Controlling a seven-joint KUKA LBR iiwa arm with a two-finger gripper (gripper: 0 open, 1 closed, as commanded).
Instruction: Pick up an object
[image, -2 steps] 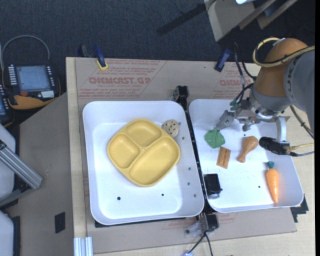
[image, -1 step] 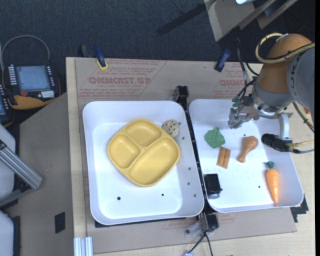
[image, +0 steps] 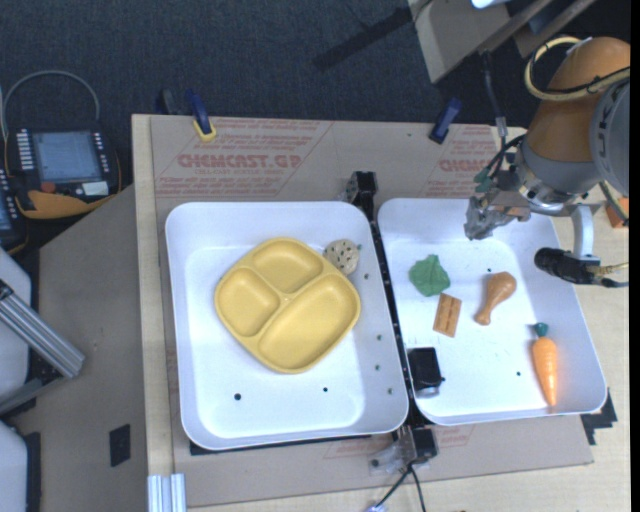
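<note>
1. Nearest the camera, on the front edge of the right bin, a black block is sitting by the divider, and a carrot is lying toward the right wall.
2. Farther in, a drumstick, a brown bar and a green leaf are lying close together mid-bin, the bar just beside the leaf.
3. In the left bin a yellow tray is resting, with a cookie touching its back corner.
4. The pincer is hovering over the back of the right bin, near the leaf and drumstick but apart from both; nothing is showing between its tips, and I cannot tell if it is open or closed.
5. No object is picked yet, so any item here could be the target, probably the leaf or drumstick.
6. Risks, as I judge them: the flat leaf is offering little to pinch, so the tips may be closing on air; the round drumstick may be rolling aside; crowding may be nudging the bar instead.
</note>
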